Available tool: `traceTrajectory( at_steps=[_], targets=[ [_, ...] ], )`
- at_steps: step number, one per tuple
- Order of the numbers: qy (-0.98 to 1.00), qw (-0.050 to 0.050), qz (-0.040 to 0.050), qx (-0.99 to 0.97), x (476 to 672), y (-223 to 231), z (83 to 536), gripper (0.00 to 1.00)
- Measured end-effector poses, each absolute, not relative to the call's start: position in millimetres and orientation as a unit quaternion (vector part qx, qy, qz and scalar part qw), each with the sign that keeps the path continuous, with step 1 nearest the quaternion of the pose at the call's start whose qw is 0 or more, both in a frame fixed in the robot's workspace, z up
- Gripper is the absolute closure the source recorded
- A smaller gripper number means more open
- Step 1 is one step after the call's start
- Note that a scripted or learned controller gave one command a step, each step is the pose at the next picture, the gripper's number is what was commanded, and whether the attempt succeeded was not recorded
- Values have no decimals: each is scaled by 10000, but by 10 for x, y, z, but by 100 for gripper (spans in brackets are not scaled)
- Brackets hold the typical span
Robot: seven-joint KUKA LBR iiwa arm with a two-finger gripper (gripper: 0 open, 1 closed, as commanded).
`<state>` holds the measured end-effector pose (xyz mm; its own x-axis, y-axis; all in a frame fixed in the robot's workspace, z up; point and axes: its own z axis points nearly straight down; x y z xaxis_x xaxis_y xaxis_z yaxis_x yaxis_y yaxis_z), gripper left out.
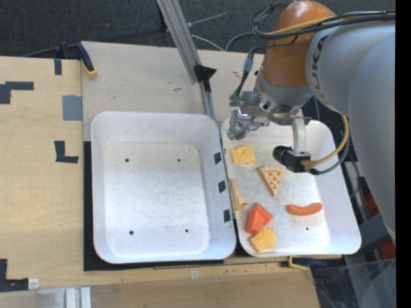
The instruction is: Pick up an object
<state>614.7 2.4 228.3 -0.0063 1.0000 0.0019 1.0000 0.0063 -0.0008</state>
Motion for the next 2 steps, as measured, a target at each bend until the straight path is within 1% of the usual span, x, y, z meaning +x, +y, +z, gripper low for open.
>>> traceTrajectory(
  at_steps=[1,2],
  targets=[
    [-7096,18,3,-7046,5947,512,2364,100],
    [-7091,22,19,-7051,5628,939,2242,100]
  ],
)
